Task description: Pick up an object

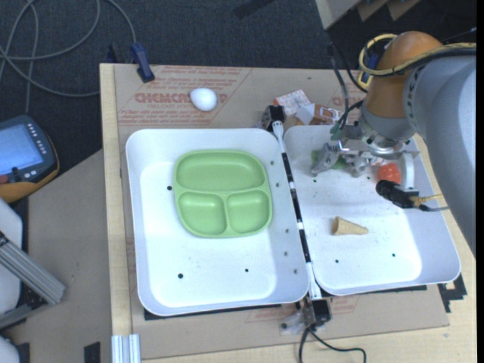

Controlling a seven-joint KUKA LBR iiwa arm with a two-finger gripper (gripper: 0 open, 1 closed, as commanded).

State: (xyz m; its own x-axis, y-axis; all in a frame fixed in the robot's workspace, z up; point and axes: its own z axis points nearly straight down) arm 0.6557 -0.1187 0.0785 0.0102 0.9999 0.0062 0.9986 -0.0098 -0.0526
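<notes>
My gripper (330, 158) hangs low over the far left part of the right bin (423, 267), with the arm's orange band above it. Something small and green (319, 156) lies right at the gripper, and more green (356, 165) shows just to its right. I cannot make out whether anything is held. A red-orange object (388, 172) sits just right of the gripper, partly hidden by the wrist. A tan cone (349, 227) lies on its side near the bin's middle, well apart from the gripper.
The left bin (151, 271) holds a green divided plate (223, 191). Behind the bins, a white egg-shaped object (203, 98), a blue clip (141, 62) and crumpled wrappers (301, 107) lie on the cardboard.
</notes>
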